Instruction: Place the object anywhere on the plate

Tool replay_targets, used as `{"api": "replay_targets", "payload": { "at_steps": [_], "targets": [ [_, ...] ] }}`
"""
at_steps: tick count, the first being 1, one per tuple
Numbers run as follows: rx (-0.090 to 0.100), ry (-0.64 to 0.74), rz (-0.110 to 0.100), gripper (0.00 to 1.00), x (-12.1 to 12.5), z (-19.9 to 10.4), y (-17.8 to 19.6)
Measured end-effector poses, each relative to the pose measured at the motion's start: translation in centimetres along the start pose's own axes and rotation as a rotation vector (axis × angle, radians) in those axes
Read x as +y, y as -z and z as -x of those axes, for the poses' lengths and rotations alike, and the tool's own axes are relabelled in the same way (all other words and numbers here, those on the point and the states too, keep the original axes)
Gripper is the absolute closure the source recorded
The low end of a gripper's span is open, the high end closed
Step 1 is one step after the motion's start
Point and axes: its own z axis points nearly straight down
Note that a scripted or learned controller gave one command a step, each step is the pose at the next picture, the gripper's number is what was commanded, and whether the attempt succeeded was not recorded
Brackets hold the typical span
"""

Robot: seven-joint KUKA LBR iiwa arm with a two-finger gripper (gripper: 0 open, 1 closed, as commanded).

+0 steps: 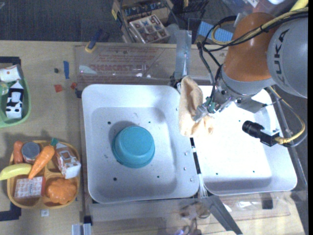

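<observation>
A round blue plate lies in the middle of the left white bin. A crumpled tan cloth hangs over the divide between the two bins, up and to the right of the plate. My gripper comes in from the right under the orange wrist band, and its fingers are pinched on the cloth's right edge. Part of the cloth dangles below the fingers over the left edge of the right bin.
A black cylindrical part with cables sticks out of the arm over the right bin. On the bench at left stand a yellow tray of toy food and a green bowl. A clear plastic sheet lies behind the left bin.
</observation>
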Motion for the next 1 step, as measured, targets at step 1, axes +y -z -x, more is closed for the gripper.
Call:
{"api": "replay_targets", "payload": {
  "at_steps": [1],
  "targets": [
    [-0.003, 0.396, 0.004, 1.00, 3.18, -3.12, -0.44]
  ]
}}
